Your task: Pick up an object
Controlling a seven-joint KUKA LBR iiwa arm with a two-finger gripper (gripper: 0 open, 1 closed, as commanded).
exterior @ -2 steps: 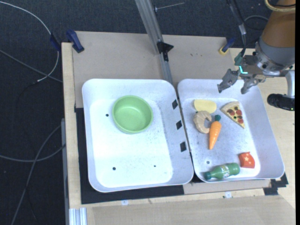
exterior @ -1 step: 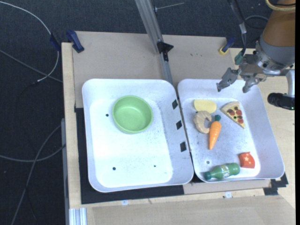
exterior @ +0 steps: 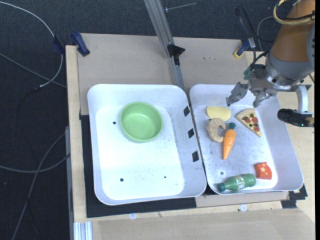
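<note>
My gripper [exterior: 246, 100] hangs open over the back of the right bin [exterior: 287, 156], its two fingers spread apart with nothing between them. Just below it lie a pizza slice [exterior: 250, 121] and a pale yellow piece [exterior: 219, 113]. A tan curved piece [exterior: 216, 130] and an orange carrot [exterior: 228, 142] lie in the bin's middle. A red piece [exterior: 263, 170] and a green bottle [exterior: 237, 183] rest near the front rim.
The left bin [exterior: 140, 179] holds a green bowl [exterior: 141, 121]. A metal pole [exterior: 161, 26] slants across the back of the bench. Blue clamps [exterior: 79, 43] sit at the bench's back corners. A black part [exterior: 295, 117] juts in at the right.
</note>
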